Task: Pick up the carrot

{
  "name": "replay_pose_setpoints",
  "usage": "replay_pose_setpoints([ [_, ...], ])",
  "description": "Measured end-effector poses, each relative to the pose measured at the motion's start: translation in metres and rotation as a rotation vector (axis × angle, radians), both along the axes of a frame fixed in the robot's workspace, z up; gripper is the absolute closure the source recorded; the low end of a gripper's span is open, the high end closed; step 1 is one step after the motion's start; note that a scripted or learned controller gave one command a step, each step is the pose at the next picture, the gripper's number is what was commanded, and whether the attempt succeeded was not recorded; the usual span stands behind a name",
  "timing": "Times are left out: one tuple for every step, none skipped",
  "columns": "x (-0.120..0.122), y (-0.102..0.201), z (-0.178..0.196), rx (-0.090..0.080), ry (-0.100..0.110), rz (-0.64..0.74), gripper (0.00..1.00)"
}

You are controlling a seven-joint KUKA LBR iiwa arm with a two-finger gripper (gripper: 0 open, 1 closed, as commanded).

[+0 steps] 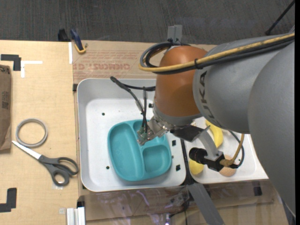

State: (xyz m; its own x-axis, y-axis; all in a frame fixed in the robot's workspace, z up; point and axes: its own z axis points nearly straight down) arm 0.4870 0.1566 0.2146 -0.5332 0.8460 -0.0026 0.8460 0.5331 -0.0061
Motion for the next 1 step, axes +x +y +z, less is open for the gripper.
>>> replay_pose_setpoints([
  [0.0006,-0.0005,0.0082,-0.003,0.001,0.001,1.00],
])
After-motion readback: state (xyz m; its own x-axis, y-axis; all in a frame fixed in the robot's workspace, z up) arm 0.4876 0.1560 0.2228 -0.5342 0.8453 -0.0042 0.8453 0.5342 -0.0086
